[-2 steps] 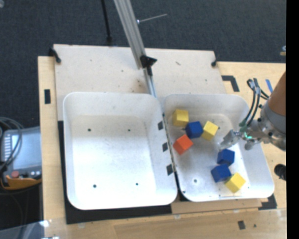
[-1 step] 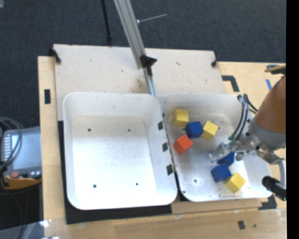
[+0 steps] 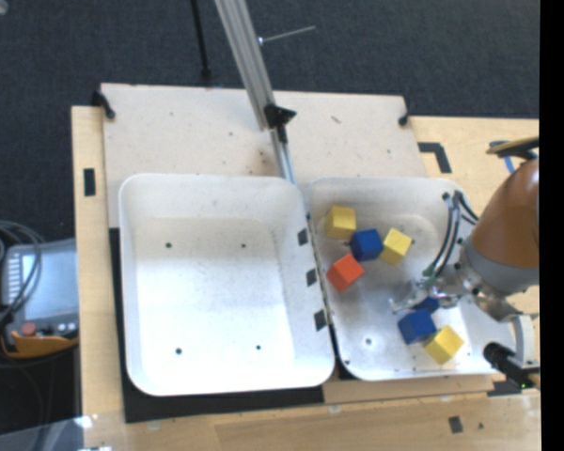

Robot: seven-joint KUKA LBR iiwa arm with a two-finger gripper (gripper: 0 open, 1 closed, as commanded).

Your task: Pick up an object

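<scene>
Over the right bin: gripper [image 3: 421,296] low, just above a blue cube [image 3: 416,325]
Jaws: can't tell, too blurred
Beside that cube: yellow cube [image 3: 444,344], touching it
Further up the right bin [image 3: 376,194]: yellow cube [image 3: 339,222], blue cube [image 3: 366,244], yellow cube [image 3: 397,244], orange cube [image 3: 346,272]
Left bin [image 3: 136,252]: alongside

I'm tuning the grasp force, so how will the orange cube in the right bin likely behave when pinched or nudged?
The orange cube looks like a rigid block with flat faces, so it should slide, not roll. It seems small, probably light. It lies close to the blue cube, so a nudge may shove that too.
</scene>
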